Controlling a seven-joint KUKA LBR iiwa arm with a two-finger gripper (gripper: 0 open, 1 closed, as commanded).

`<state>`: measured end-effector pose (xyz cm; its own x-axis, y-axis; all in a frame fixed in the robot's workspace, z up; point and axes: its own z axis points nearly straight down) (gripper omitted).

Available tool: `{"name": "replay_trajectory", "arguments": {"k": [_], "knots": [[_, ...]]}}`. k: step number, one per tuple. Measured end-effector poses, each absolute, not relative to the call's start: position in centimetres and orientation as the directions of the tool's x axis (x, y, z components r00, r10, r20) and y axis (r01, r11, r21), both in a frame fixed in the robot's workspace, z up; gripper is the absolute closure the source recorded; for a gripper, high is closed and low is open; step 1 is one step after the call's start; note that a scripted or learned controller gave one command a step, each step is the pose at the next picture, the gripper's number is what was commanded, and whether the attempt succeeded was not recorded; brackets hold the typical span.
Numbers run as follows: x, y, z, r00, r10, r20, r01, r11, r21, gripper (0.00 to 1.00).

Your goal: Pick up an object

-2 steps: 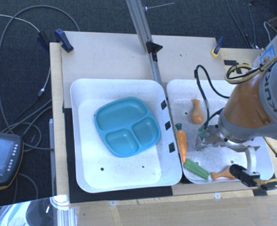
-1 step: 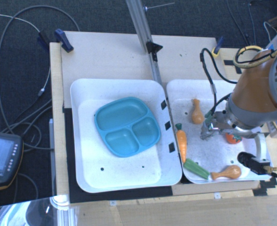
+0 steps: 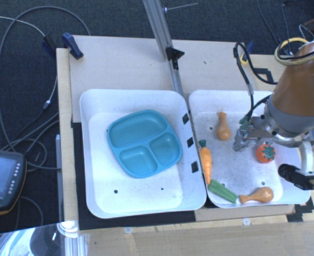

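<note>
Looking down at the right bin (image 3: pixel 221 103), you find the claw (image 3: pixel 241 141) low over the floor, its dark fingers too blurred against the wrist for you to tell whether they are spread or pinched. Just right of it sits the tomato (image 3: pixel 265 153), partly under the arm. Left and slightly above lies a drumstick (image 3: pixel 222 127); farther left and below, the carrot (image 3: pixel 205 164). Below the claw lie a green piece (image 3: pixel 222 191) and a second drumstick (image 3: pixel 258 196). Well left, the left bin (image 3: pixel 93 143) holds a blue divided tray (image 3: pixel 144 142).
</note>
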<state>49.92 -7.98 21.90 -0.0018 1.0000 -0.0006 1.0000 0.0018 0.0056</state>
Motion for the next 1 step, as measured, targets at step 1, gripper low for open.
{"name": "replay_trajectory", "arguments": {"k": [1], "knots": [[51.65,-3.31,22.9,-0.007,1.0,0.002,1.0,0.007,0.003,1.0]]}}
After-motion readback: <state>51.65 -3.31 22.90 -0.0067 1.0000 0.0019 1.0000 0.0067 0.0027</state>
